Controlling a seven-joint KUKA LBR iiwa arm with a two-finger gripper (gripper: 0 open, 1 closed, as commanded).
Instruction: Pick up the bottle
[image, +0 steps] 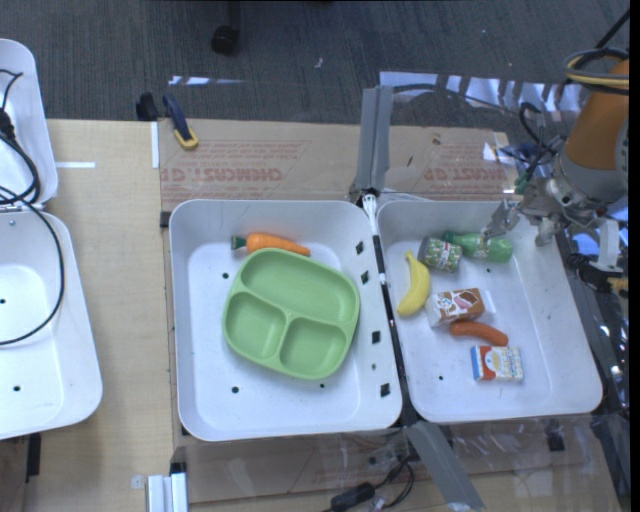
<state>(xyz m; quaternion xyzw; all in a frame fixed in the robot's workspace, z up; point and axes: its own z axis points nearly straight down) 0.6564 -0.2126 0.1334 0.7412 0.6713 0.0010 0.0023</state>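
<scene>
A small green bottle (478, 245) lies on its side near the back of the right bin (560, 330), next to a green-labelled can (440, 253). My gripper (522, 226) hangs just right of and above the bottle's right end. It is open, with the left finger (500, 222) close to the bottle and nothing between the fingers. The grey arm with its orange band (600, 130) comes in from the upper right.
The right bin also holds a banana (413, 283), a brown packet (458, 303), a red sausage-like piece (478, 331) and a small box (497, 363). The left bin (200, 380) holds a green divided plate (290, 312) and a carrot (275, 243).
</scene>
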